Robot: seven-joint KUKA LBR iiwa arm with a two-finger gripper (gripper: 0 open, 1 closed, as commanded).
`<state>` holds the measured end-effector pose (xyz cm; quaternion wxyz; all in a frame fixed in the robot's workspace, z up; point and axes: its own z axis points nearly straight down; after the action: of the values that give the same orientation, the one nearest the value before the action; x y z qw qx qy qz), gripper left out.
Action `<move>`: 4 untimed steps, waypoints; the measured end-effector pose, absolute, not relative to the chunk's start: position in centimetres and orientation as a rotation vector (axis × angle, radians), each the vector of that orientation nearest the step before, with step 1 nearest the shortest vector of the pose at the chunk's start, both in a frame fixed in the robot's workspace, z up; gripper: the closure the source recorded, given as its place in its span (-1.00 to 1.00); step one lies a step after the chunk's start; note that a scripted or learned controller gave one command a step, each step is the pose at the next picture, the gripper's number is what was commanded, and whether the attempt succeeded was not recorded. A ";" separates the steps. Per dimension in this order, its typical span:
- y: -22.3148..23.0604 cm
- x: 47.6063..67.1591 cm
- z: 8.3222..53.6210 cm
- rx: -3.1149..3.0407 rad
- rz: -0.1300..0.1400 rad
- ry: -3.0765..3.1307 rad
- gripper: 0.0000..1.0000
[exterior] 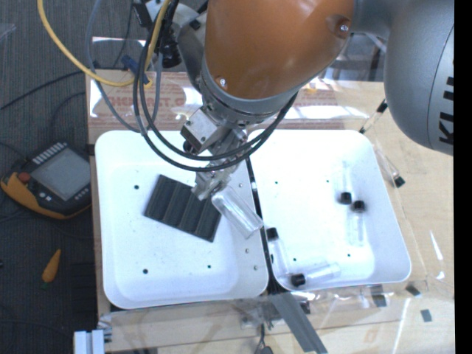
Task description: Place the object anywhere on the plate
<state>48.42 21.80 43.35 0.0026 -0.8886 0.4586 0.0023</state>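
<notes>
A dark grey ribbed plate (182, 208) lies flat in the left bin (125, 271), turned at a slant. My gripper (209, 189) hangs over the plate's right edge, under the big orange wrist band. It is shut on a clear plastic tube (237, 213). The tube slants down to the right from the fingers, and its free end reaches out over the rim between the two bins. The tube's upper end is hidden behind the fingers.
The right bin (383, 198) holds several clear tubes with black caps: two near its right side (345, 197) (358, 206), one along the front (317, 273), one by the divider (271, 234). Cables loop above the left bin. A handheld pendant (51, 179) lies left of the bins.
</notes>
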 end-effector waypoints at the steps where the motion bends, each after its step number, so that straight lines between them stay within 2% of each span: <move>1: 23.5 48.4 43.3 -3.019 0.010 0.850 1.00; 2: 23.5 53.9 43.2 -3.119 0.010 0.315 1.00; 3: 23.4 51.6 34.7 -3.123 0.013 0.316 1.00; 4: 23.3 49.1 20.5 -3.125 0.013 0.337 1.00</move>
<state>49.08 23.33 20.51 -0.0009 -0.9942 0.1071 0.0042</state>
